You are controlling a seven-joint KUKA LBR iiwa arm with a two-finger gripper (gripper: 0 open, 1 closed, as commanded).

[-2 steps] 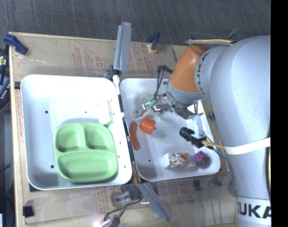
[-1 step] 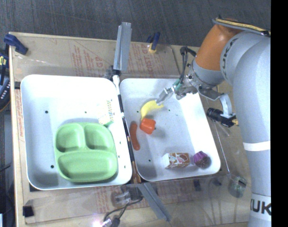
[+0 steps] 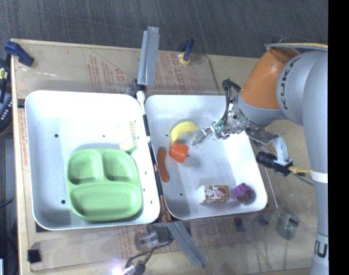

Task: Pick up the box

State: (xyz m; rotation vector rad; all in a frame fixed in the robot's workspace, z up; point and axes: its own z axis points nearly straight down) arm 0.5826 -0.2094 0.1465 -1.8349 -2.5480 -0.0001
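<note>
**Tool poised over the right bin, box lying apart near the front wall**

The small brown-and-white carton box (image 3: pixel 215 194) lies on its side on the floor of the right-hand shallow white plastic bin (image 3: pixel 243 153), close to the bin's near wall. Just beside it on the right, touching or nearly so, sits a small round purple object (image 3: pixel 244 193).

The grey arm with the orange band (image 3: pixel 271 87) reaches in from the right, and its tool (image 3: pixel 204 136) hangs over the upper middle of the same bin, well apart from the box. Its slim fingers point left toward a yellow banana-shaped toy (image 3: pixel 183 130); the tips appear slightly parted with nothing between them.

Just below the yellow toy is a small orange-red block (image 3: pixel 179 152), and left of that a slim reddish-brown sausage-shaped piece (image 3: pixel 163 164) lies along the bin's left wall.

The left-hand white bin (image 3: pixel 48 125) holds a light green divided plastic tray (image 3: pixel 104 184) with three compartments, set toward its near right corner. Both bins rest side by side on the pale wooden surface (image 3: pixel 77 62).
</note>
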